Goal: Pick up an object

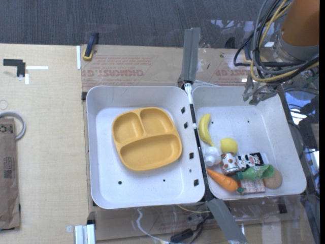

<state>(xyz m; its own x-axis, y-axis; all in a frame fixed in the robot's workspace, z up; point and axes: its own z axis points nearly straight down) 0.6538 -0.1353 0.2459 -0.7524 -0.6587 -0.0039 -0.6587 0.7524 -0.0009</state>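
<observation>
Hanging above the far right corner of the right bin (284, 136), the gripper (256, 93) grips nothing, and whether it is spread or pressed together I cannot tell. Well below it, along the bin's near side, lie a banana (204, 128), a yellow lemon (229, 146), a carrot (223, 180) and small cartons. The left bin (96, 151) carries a yellow divided plate (146, 138).

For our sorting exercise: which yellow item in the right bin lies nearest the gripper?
The banana. It lies higher in the bin than the round lemon, so closer to the gripper.
</observation>
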